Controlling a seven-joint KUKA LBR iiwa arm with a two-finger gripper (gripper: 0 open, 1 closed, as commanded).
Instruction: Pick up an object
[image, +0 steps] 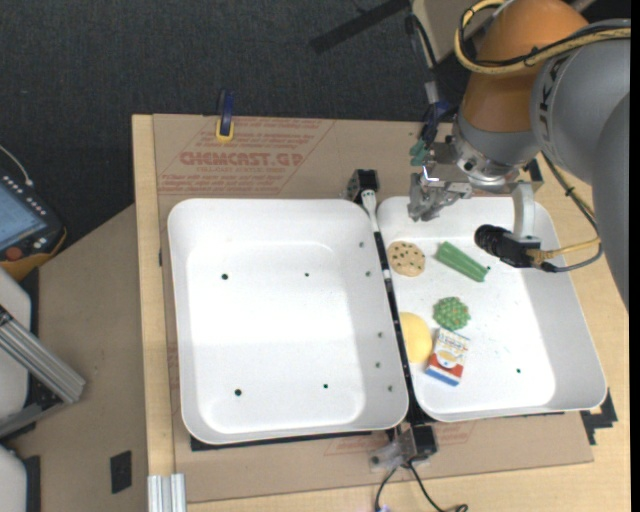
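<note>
The right bin (560, 360) holds a round brown cookie (406, 258), a green oblong piece (462, 261), a round green bumpy object (451, 313), a yellow rounded object (414, 337) and a small white, orange and blue carton (448, 357). My gripper (428, 206) hangs over the far left corner of that bin, just above and behind the cookie. Its dark fingers point down and nothing shows between them. The grey arm with its orange band (510, 60) rises from the gripper to the upper right.
The left bin (190, 330) lies beside the right one, with a black divider clamp (362, 186) between them at the far edge. Both bins rest on a brown cardboard sheet (250, 150). A black cable and connector (500, 244) cross the right bin's far side.
</note>
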